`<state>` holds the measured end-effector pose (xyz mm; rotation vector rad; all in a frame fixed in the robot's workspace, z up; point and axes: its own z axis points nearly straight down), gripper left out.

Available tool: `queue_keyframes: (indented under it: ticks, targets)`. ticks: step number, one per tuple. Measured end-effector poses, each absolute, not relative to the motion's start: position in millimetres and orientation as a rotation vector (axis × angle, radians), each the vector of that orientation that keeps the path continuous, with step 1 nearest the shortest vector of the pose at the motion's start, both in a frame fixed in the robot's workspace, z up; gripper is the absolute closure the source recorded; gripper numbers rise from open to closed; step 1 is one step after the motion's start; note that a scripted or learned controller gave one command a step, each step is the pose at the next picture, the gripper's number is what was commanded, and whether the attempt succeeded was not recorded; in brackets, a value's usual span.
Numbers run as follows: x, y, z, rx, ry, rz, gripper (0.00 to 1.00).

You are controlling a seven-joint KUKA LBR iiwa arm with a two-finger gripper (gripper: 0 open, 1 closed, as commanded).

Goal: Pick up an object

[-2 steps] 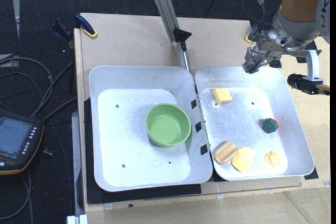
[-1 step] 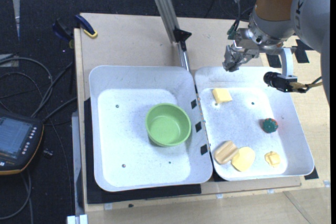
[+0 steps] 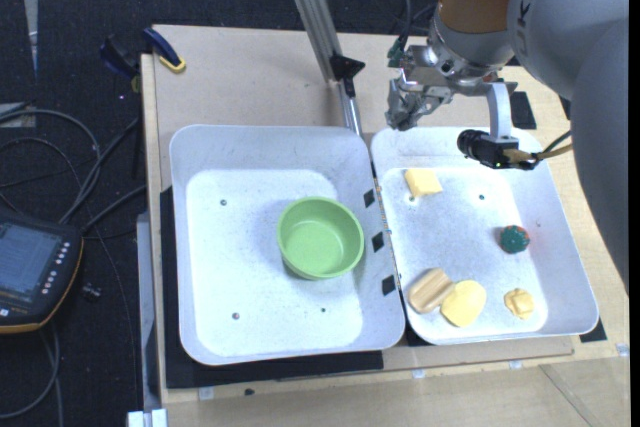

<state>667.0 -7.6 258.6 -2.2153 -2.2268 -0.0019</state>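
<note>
My gripper point(image 3: 404, 118) hangs above the far left corner of the right bin point(image 3: 560, 215), with nothing visible between its fingers. Just in front of it a yellow block point(image 3: 423, 182) lies in the bin. A small teal ball point(image 3: 514, 238) sits toward the bin's right side. Near the front edge lie a tan bread-like piece point(image 3: 429, 289), a round yellow piece point(image 3: 463, 303) touching it, and a small yellow object point(image 3: 518, 302). A green bowl point(image 3: 320, 237) stands upright in the middle of the left bin point(image 3: 210, 215).
A slanted metal pole point(image 3: 310, 5) rises behind the seam between the bins. The grey arm point(image 3: 570, 5) fills the upper right. Black clips point(image 3: 378, 240) sit along the seam. A handheld pendant point(image 3: 30, 265) lies off the bench at left.
</note>
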Motion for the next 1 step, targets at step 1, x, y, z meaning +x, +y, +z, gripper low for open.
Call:
queue_keyframes:
  ticks: [1]
  targets:
    - [674.4, 44.5, 244.0, -2.216, -2.225, 0.0, 1.0]
